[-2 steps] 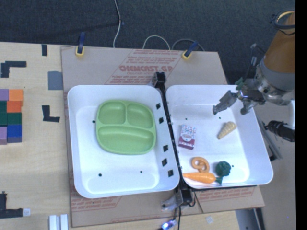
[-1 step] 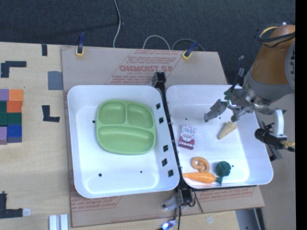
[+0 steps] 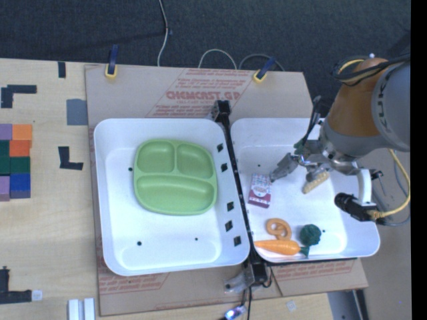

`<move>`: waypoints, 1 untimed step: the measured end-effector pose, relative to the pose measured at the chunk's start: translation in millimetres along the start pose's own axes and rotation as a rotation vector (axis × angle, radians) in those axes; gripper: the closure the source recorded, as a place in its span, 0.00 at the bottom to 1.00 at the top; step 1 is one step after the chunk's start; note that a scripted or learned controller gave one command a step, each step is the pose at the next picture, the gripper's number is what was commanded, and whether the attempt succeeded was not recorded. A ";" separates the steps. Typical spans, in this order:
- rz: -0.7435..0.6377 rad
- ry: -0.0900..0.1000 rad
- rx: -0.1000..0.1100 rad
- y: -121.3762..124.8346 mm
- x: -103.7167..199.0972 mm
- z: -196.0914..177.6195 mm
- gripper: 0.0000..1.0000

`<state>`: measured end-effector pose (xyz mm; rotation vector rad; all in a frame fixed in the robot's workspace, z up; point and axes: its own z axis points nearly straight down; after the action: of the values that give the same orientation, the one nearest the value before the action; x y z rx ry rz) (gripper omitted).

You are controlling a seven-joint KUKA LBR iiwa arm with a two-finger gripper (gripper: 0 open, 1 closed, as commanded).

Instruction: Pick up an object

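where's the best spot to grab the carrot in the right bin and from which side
Grip the carrot across its thick orange middle, coming straight down from above. It lies flat along the right bin's near wall, leafy end pointing right toward the green toy, pretzel just behind it. Fingers would probably fit best closing across its narrow width, though the wall leaves little room.

Right bin [image 3: 267,133] floor lay open at rear; small carton [image 3: 259,189], pretzel [image 3: 278,229], carrot [image 3: 277,247] and broccoli [image 3: 310,235] crowded its front.

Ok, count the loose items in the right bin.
4: carton left of centre, pretzel below it, carrot along the near wall, broccoli right of the pretzel. The hand may hide others.
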<state>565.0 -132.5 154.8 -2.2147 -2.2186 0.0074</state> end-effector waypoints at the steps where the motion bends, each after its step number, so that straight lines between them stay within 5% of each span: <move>1: 0.003 -0.002 -0.009 2.1 1.0 61.4 0.00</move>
<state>566.6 -131.4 93.4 -2.2233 -2.2212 -0.0011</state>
